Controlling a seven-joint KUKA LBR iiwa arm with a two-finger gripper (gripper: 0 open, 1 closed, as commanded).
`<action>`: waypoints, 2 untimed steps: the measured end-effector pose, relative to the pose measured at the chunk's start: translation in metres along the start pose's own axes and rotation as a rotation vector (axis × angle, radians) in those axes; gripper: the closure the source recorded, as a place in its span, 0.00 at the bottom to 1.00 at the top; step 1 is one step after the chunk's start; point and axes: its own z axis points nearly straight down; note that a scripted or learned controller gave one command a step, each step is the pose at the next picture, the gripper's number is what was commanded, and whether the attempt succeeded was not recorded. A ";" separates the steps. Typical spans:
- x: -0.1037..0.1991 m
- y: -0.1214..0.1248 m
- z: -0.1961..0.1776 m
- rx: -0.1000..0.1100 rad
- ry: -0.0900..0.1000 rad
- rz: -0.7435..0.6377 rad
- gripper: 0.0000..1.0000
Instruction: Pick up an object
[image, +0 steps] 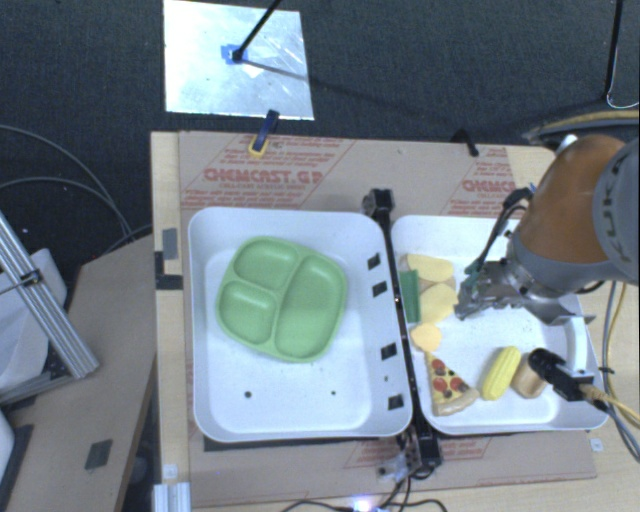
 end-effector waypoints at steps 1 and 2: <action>0.035 -0.006 0.006 0.011 -0.001 0.005 1.00; 0.101 0.002 0.007 0.010 0.000 0.002 1.00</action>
